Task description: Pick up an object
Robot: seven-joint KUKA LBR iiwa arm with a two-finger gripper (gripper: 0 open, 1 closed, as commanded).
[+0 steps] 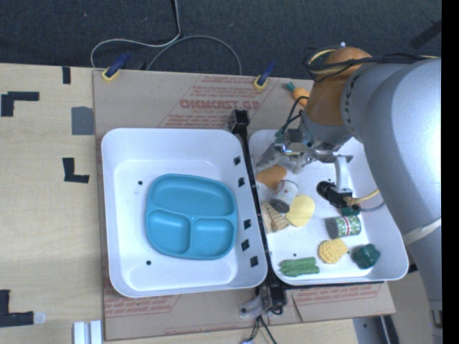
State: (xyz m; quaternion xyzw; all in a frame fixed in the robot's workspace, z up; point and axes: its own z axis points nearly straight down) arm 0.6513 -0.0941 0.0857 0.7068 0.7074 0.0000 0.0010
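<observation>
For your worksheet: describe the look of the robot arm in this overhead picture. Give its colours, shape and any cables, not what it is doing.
The arm is a thick, rounded, smooth grey tube with a glossy sheen. An orange band wraps it above the wrist, and thin dark cables loop around that band. Below sits the tool, a cluster of small metal and black parts.

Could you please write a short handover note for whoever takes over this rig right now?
End effector: low over the far part of the right bin; grip state cannot be told, nothing seen held.
Objects: all in the right bin, including a brown piece, yellow piece, small can, corn piece, green pod and dark green piece.
Left bin: holds a blue divided tray.
Done: no pick visible.
Left: grasp and lift one object.
</observation>
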